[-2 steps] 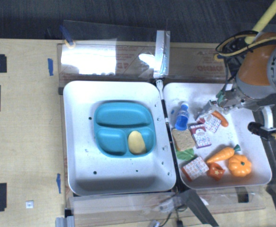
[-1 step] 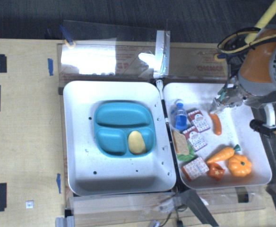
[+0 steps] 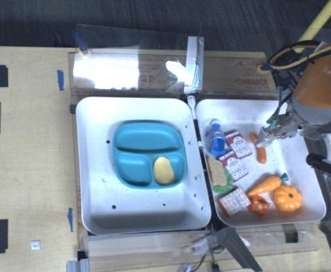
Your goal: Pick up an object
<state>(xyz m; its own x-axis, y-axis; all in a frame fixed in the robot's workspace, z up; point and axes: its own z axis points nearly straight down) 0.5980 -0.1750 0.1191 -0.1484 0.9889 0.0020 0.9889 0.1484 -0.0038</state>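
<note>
The right bin (image 3: 307,157) holds a blue bottle (image 3: 217,141), several red-and-white packets (image 3: 238,152), a carrot (image 3: 265,185), a small orange pumpkin (image 3: 287,199), a red tomato-like piece (image 3: 258,206) and a small orange stick (image 3: 261,154). My gripper (image 3: 271,129) hangs low over the bin's upper right part, just above and to the right of the orange stick. Nothing is seen lifted with it.
The left bin (image 3: 92,169) carries a blue divided tray (image 3: 148,153) with a yellow oval object (image 3: 164,170) in its lower right compartment. A clear plastic sheet (image 3: 137,67) and a metal divider stand behind the bins. Cables (image 3: 290,55) hang by the arm.
</note>
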